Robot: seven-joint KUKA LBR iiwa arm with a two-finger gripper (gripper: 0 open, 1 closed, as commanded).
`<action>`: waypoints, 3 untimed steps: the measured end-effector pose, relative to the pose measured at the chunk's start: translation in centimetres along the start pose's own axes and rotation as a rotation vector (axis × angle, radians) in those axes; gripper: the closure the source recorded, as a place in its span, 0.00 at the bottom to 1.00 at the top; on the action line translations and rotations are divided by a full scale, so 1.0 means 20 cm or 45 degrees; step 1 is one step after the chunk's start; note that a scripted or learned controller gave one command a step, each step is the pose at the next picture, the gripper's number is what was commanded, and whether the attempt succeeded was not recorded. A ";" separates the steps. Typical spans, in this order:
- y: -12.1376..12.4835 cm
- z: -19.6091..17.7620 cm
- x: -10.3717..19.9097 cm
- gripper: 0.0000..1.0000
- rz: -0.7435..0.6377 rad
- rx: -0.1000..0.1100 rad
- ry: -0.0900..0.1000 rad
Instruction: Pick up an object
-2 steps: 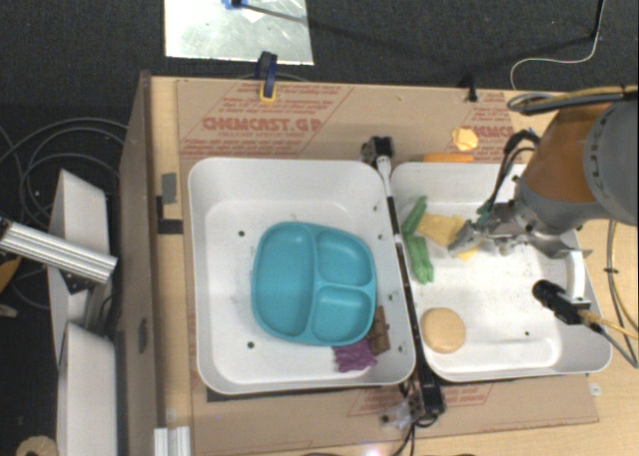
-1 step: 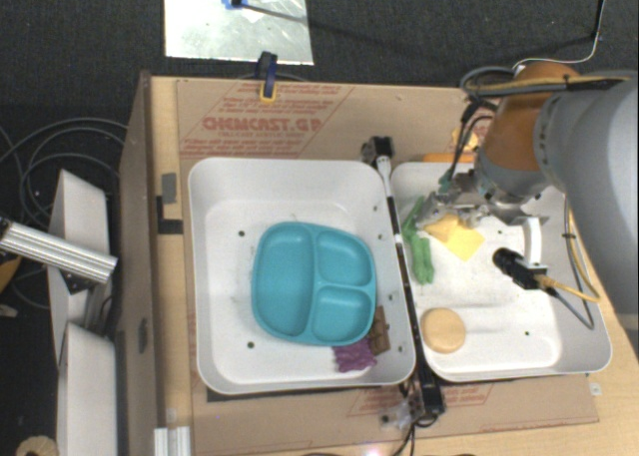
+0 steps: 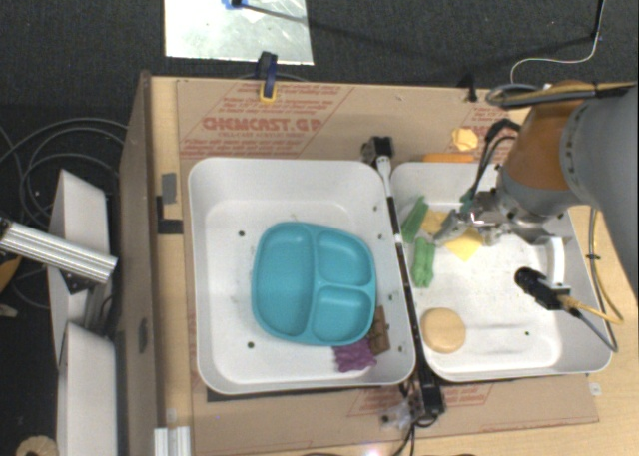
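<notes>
1. Gripper hangs low in the far half of the right bin, on the side nearer the left bin; from where I stand I cannot tell whether it is open or closed.
2. Arm reaches in from the right, its orange band just above the wrist.
3. A yellow piece lies right under the gripper, partly hidden by it; nothing shows as gripped.
4. Beside it lie two green pieces: one tilted near the dividing wall, the other just below it.
5. A tan round thing rests near the bin's front, well apart from the gripper.
6. The left bin holds a teal divided plate, with a purple scrap and a brown bit at its near-right edge.
</notes>
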State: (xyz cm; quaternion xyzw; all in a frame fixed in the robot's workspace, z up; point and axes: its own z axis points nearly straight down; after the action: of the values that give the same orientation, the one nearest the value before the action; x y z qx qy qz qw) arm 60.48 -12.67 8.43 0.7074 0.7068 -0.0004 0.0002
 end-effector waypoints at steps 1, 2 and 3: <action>0.01 -0.06 0.01 1.00 -0.005 -0.006 0.000; -0.30 -0.05 -0.17 1.00 0.004 0.004 0.001; -0.57 -0.63 0.01 1.00 -0.007 -0.003 0.003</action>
State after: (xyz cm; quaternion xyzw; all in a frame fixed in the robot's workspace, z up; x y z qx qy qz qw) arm 49.09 -12.43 21.09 0.7053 0.7089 0.0010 0.0002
